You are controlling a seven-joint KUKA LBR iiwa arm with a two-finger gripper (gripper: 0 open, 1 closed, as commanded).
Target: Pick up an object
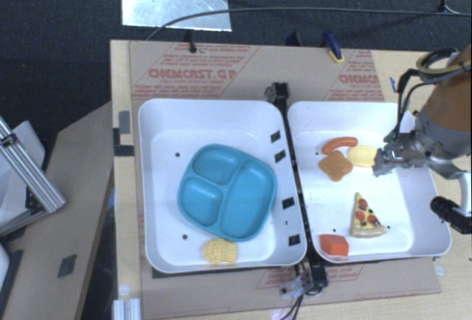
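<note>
Pincer (382, 162) (low in right bin (420, 237)) beside pale yellow piece (362, 156)

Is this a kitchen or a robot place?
Most likely a robot test lab, not a kitchen. A robot arm's gripper reaches into two white bins, the food like the pizza slice looks like toys, and cables run across a taped cardboard bench.

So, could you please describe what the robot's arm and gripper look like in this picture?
The arm is grey with a broad orange band above the wrist, rounded in shape. A thin dark cable loops in an arc off its upper side. The gripper is a small, dark grey metallic block at the end of the wrist. No markings can be made out on either.
</note>
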